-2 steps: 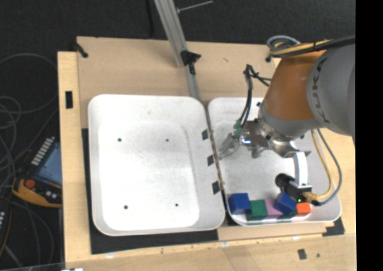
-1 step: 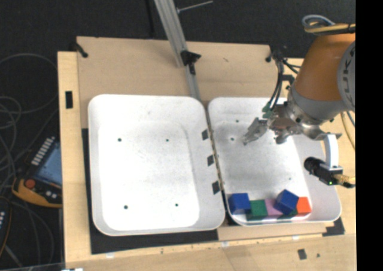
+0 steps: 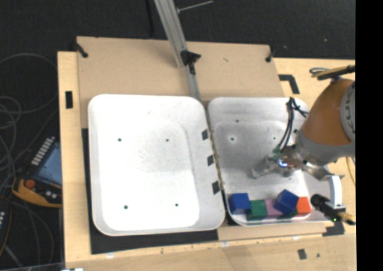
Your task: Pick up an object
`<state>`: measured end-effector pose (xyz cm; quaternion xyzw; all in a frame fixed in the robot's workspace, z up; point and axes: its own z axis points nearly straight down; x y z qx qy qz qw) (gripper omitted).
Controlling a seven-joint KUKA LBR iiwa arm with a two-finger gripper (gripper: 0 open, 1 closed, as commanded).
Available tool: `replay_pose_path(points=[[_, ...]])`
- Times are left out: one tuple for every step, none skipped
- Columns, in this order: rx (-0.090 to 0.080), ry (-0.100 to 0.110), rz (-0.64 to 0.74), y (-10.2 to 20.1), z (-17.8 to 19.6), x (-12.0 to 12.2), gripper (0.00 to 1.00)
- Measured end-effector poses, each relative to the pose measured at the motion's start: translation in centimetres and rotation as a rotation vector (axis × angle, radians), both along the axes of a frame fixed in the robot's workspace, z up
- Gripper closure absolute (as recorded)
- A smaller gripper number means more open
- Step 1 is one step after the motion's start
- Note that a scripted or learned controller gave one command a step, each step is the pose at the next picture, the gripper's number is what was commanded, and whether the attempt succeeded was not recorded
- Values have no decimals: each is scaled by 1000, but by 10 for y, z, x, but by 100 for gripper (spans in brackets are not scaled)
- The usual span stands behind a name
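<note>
Candidates are the small coloured blocks lined along the near wall of the right-hand shallow white bin [image 3: 239, 114]: a blue cube [image 3: 239, 201], a green cube [image 3: 258, 209], a pink block [image 3: 272, 207], a second, tilted blue cube [image 3: 287, 201] and an orange cube [image 3: 303, 205]. They look stiff, light and smooth-faced, so you take one across two flat opposite sides. The left blue cube has the most room around it; the rest touch or crowd each other. The two-finger gripper [image 3: 261, 170] hangs above the bin floor, clear of the row, gripping nothing; its spread I can't tell.
</note>
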<state>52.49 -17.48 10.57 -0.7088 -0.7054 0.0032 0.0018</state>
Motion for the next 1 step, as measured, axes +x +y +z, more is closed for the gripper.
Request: replay_pose_path(points=[[-3,-18,8,-15,125,55,0]])
